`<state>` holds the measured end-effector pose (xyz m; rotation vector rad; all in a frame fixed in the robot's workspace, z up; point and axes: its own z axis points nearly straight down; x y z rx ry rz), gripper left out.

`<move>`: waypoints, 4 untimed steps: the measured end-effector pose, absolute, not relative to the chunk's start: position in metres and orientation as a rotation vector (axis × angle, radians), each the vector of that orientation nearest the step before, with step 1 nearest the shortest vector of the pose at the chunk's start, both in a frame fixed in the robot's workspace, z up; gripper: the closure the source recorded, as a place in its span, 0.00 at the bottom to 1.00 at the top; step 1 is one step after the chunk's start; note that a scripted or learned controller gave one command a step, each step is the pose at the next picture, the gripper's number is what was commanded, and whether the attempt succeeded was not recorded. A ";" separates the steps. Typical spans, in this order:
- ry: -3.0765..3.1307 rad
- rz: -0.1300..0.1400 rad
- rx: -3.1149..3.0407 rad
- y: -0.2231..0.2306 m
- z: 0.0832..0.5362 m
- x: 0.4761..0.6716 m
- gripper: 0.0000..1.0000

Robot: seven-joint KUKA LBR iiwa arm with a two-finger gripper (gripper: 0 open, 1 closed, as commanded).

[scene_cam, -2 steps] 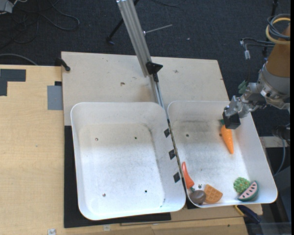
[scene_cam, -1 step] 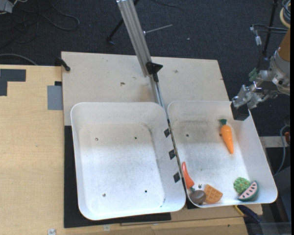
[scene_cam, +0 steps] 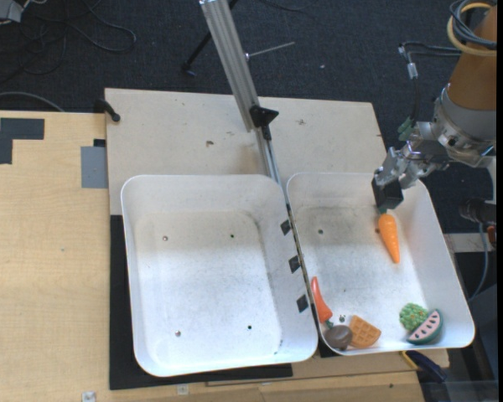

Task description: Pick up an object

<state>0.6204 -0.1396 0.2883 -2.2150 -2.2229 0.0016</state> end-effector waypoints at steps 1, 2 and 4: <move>-2.223 0.001 -2.213 -0.085 0.287 0.620 1.00; -2.222 0.003 -2.214 -0.036 0.278 0.612 1.00; -2.221 0.005 -2.214 0.064 0.256 0.605 1.00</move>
